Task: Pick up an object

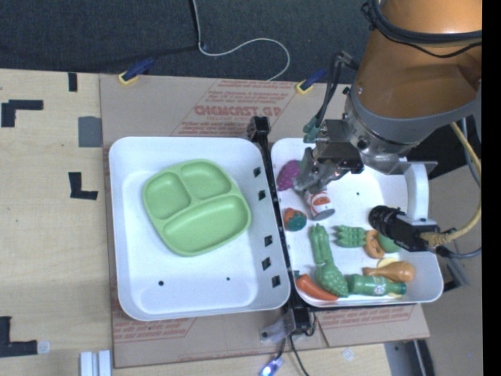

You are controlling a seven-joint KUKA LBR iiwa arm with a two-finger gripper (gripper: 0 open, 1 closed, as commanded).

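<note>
My gripper (311,185) hangs low over the upper left part of the right bin (427,292). Directly under its tip lies a small white and red toy (320,204); I cannot see whether the gripper touches it. A purple toy (287,175) lies just left of the gripper against the bin wall. A round teal and orange toy (294,219) sits below that. Toward the front of the bin are a long green toy (319,245), a green hand-shaped toy (350,236), a red-orange toy (311,288) and a green bottle-like toy (377,287).
The left bin (133,288) bears a green divided plate (196,206). A yellow-orange toy (395,270) and an orange piece (375,246) lie at the right bin's right side. The arm's big orange body (423,45) hangs over that bin's back right.
</note>
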